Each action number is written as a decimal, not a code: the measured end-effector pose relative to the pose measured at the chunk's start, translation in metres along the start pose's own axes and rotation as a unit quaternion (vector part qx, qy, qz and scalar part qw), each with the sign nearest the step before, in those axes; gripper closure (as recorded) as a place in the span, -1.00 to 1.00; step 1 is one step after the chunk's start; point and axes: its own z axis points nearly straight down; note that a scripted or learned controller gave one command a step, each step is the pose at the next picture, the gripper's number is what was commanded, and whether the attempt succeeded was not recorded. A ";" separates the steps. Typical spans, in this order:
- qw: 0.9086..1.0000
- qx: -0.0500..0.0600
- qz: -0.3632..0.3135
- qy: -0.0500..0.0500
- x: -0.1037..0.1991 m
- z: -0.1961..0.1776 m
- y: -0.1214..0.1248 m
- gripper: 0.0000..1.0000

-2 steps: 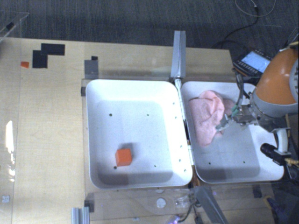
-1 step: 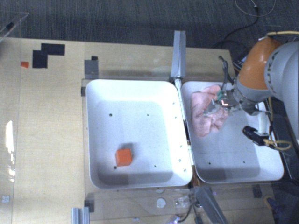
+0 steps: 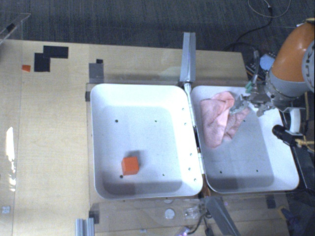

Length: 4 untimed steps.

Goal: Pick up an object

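- Nearest my camera, at the lower edge, I see the worktop (image 3: 49, 171) in pale wood, with some small clear and metal fittings (image 3: 170, 213) just below the bins.
- On the left sits the left bin (image 3: 147, 97), white and shallow; I see an orange block (image 3: 130, 165) in its lower left part, apart from the walls.
- Beside it, touching along a metal divider (image 3: 188, 58), is the right bin (image 3: 256, 176).
- I see a pink cloth (image 3: 216, 119) crumpled in the upper left part of the right bin, one fold trailing toward the bin's middle.
- Over that bin's upper right part I see the gripper (image 3: 244, 103), right at the cloth's right edge.
- I cannot tell whether it is spread or closed, nor whether it has any cloth.
- Behind it, the arm (image 3: 295, 63) comes in from the right, its orange band plain to see.
- Far left on the worktop I see black markers (image 3: 48, 57) and a small orange tag (image 3: 26, 68).
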 end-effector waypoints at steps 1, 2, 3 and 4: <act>0.994 -0.001 -0.105 -0.001 -0.004 -0.080 -0.017 -1.00; 0.990 -0.002 -0.141 0.000 0.013 -0.161 -0.003 -1.00; 0.970 0.002 -0.242 0.001 0.020 0.007 -0.032 -1.00; 0.961 -0.005 -0.278 -0.001 0.036 0.083 -0.011 -1.00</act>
